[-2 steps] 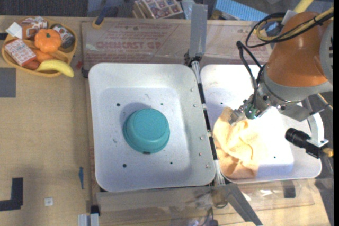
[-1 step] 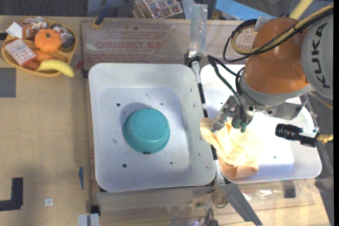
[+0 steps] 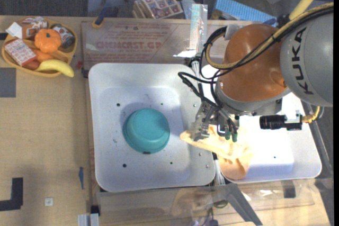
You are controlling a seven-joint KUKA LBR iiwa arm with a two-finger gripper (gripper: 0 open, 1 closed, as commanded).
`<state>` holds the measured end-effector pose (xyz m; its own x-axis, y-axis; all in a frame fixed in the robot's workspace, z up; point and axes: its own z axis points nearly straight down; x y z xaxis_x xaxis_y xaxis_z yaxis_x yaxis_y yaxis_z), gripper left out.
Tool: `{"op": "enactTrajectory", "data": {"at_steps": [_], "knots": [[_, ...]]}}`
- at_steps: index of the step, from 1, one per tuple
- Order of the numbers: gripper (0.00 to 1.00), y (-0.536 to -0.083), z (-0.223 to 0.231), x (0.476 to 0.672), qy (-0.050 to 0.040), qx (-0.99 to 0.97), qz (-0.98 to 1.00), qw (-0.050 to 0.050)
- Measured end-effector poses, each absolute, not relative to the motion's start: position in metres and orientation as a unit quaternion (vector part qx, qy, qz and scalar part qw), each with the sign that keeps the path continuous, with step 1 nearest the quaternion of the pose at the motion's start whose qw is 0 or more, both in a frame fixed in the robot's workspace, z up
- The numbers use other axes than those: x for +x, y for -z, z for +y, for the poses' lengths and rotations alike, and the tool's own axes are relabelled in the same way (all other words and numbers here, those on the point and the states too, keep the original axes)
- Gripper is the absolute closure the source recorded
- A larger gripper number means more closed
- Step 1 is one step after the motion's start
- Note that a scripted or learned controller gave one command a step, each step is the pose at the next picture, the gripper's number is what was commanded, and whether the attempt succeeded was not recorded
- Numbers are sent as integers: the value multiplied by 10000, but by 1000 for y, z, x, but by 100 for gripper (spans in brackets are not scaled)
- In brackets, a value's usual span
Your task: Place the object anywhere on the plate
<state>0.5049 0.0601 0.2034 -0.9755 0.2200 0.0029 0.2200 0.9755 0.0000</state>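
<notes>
Camera view, going left to right: a yellow dish of toy food (image 3: 39,50) sits on the bench's far left corner. Next comes the left bin (image 3: 106,114), where a teal plate (image 3: 147,130) lies upside down. Right of it, over the seam between both bins, my pincer (image 3: 214,132) grips a pale yellow-orange cloth-like object (image 3: 229,155), which droops onto the right bin (image 3: 296,161).
</notes>
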Motion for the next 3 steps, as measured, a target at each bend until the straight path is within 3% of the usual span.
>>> {"op": "enactTrajectory", "data": {"at_steps": [2, 3], "knots": [[100, -218, 148, 486, 8, -7, -10000, -6], [0, -218, 148, 486, 9, -8, -10000, -7]]}}
